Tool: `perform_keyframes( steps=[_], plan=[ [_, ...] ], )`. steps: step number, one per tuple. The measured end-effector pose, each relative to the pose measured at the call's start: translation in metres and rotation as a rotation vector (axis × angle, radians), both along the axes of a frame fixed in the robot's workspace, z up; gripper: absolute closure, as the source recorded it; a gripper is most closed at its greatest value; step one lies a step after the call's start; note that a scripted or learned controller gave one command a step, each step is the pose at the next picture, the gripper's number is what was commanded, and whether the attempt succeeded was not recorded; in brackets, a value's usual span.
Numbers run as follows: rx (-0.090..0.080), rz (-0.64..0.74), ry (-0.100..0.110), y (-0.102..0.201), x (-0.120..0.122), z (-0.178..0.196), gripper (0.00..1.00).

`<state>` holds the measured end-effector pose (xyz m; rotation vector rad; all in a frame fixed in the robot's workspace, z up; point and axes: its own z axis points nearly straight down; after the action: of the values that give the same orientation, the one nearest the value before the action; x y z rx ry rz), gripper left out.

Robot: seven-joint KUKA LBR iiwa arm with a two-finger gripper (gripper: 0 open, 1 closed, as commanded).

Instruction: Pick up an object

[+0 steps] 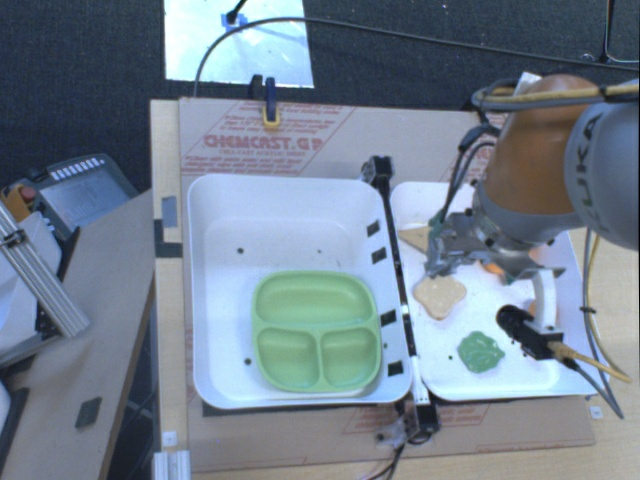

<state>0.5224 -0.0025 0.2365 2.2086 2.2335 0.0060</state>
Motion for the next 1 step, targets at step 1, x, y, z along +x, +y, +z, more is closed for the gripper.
perform_keyframes(
  steps=[1],
  plan=[
    [0.0, 0.0, 0.001, 0.0599, 0.0068, -0.0047, 1.0]
  ],
)
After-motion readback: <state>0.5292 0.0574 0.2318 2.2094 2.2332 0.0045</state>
